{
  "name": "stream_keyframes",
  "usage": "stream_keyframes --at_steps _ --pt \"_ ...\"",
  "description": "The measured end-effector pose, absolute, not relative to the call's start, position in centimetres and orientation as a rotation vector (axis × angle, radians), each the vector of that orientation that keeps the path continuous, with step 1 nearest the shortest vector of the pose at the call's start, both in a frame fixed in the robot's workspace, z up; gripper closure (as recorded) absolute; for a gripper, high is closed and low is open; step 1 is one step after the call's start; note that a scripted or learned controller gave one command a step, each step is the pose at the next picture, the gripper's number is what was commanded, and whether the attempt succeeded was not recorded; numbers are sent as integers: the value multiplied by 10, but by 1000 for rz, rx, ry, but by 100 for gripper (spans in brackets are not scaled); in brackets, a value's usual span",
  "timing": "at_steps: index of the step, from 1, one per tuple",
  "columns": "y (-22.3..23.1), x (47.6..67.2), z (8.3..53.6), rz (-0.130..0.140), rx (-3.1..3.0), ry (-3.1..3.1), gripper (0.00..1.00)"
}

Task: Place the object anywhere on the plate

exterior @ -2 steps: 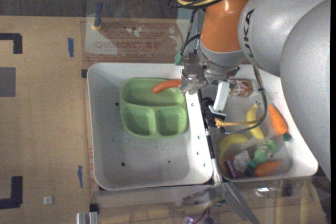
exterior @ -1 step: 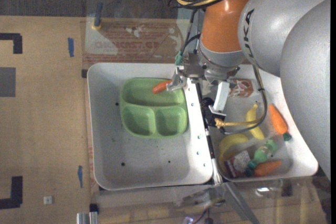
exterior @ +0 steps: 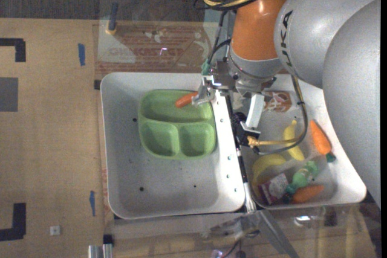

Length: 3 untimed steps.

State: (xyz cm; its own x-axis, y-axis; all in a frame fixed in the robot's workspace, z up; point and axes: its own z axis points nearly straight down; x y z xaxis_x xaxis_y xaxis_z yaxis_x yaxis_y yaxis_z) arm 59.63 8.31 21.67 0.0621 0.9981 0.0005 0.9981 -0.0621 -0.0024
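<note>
A green plate (exterior: 176, 124) with three compartments lies in the left white bin (exterior: 121, 148). My gripper (exterior: 195, 98) hangs over the plate's far right corner, above its large compartment. A small orange carrot (exterior: 184, 101) sticks out to the left from between the fingertips, and the gripper is shut on it. The carrot sits just above the plate's surface; I cannot tell whether it touches. The grey arm with its orange band (exterior: 260, 15) reaches in from the right and hides part of the divider between the bins.
The right bin (exterior: 351, 190) holds a second carrot (exterior: 320, 137), a third carrot (exterior: 308, 193), a banana (exterior: 294, 136), a yellow fruit (exterior: 269, 163), a red packet (exterior: 275, 185) and a green item (exterior: 303, 175). Bare bin floor lies in front of the plate.
</note>
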Motion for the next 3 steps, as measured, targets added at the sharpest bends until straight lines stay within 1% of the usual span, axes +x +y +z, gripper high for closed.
stream_keyframes --at_steps 1,2,3 --pt "83 596 217 2 -2288 -2150 0" --pt "83 597 227 0 -2288 -2151 100" --pt "83 597 227 1 -2288 -2151 0"
